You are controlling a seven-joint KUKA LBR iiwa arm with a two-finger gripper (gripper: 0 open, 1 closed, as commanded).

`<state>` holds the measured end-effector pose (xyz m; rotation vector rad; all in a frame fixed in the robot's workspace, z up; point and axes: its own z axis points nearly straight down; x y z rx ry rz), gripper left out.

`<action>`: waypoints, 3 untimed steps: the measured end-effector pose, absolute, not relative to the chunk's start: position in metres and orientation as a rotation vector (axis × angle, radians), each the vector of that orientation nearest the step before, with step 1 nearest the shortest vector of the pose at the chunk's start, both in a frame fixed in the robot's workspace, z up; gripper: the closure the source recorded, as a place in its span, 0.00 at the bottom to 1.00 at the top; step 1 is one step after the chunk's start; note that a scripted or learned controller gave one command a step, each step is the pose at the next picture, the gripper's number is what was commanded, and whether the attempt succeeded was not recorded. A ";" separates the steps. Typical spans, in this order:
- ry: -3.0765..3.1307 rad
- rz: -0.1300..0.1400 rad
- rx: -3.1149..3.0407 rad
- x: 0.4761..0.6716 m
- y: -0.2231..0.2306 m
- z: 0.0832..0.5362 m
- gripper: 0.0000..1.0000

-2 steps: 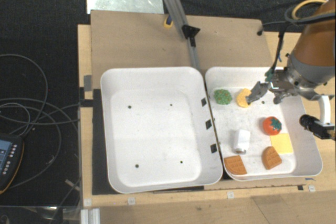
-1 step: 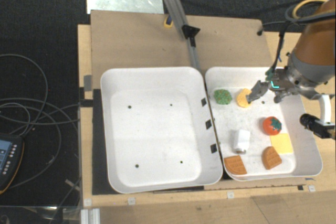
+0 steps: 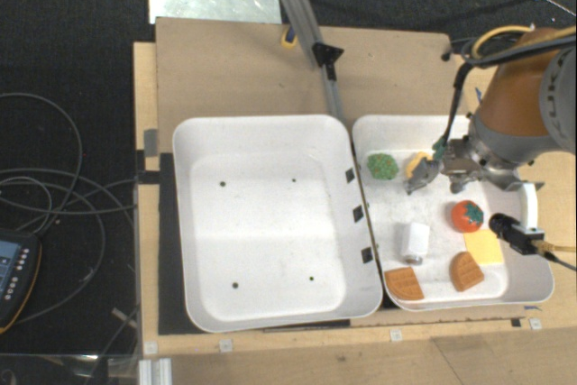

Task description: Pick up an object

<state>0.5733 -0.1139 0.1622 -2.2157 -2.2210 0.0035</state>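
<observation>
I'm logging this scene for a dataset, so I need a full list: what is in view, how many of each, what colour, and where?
bins: two, white, side by side on the bench
green lump: one, right bin, far side
yellow piece: one, right bin, beside the gripper
red ball: one, right bin
yellow block: one, right bin
white cylinder: one, right bin, middle
brown pieces: two, right bin, near edge
handheld controller: one, dark, floor at left
gripper: one, grey, above right bin
</observation>
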 end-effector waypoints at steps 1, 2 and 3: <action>-2.219 0.004 -2.218 0.575 -0.120 0.102 0.00; -2.222 0.001 -2.219 0.576 -0.120 0.090 0.00; -2.224 -0.004 -2.222 0.577 -0.120 0.102 1.00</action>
